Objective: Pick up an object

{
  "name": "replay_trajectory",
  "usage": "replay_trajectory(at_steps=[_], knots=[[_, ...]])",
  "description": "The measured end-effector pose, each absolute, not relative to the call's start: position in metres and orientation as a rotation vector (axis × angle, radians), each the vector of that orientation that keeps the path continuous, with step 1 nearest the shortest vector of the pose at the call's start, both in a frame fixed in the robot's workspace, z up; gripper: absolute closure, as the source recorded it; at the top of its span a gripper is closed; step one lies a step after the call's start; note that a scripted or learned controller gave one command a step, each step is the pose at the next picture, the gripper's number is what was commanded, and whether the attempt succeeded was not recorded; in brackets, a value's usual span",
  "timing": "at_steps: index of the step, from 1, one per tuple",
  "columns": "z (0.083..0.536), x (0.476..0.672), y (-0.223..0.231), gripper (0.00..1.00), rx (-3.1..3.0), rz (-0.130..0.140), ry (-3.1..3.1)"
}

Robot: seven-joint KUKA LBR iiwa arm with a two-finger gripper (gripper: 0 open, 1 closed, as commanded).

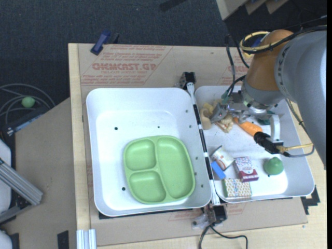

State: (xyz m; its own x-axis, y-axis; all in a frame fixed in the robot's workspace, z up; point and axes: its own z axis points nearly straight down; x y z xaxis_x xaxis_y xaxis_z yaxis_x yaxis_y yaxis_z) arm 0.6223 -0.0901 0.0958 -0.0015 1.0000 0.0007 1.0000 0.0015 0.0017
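Camera view: fingers (224, 114) just beside orange carrot (248, 127)

Bench surroundings and the left bin

A green divided plate (157, 168) with three compartments lies in the left white bin (104, 113), toward its near side. Both bins rest on a brown board (129, 64) printed with red lettering. A small blue object (101, 43) lies at the board's far-left corner. On the dark floor to the left, grey cables (21, 113) coil around a small green ball (28, 102).
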Motion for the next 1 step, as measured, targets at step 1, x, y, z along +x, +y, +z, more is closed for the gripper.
replay_trajectory(at_steps=[1], knots=[[0.1062, 0.6228, -0.0908, 1.00, 2.216, 0.002, 2.221]])
